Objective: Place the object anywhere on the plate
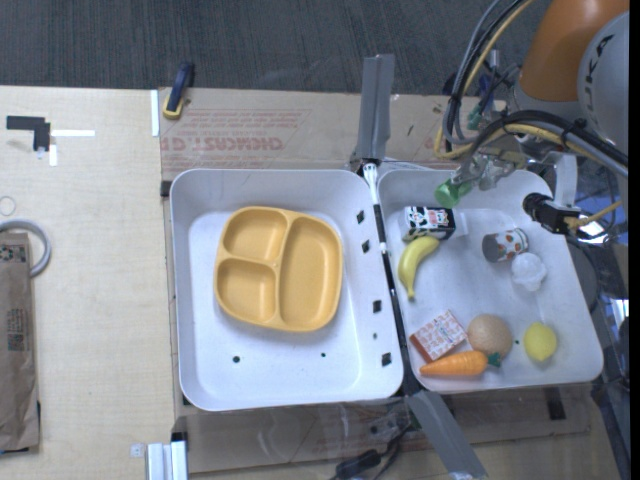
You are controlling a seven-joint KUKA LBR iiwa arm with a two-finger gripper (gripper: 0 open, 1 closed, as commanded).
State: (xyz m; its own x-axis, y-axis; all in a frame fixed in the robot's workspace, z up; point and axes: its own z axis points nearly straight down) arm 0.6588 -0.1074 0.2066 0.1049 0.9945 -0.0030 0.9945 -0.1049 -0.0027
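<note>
A yellow three-compartment plate (279,267) lies in the left bin (200,368) with nothing on it. My gripper (466,180) hangs over the far left corner of the right bin (575,368), well to the right of the plate. A small green thing (447,192) shows right at the gripper's tip; whether it is held is unclear. Just below it lie a black-and-white carton (430,221) and a banana (416,261).
The right bin also holds a small can (503,244), a clear crumpled cup (528,270), a lemon (540,342), a tan round thing (489,334), a carrot (458,365) and a red-and-white packet (438,335). A raised divider (382,268) separates the bins.
</note>
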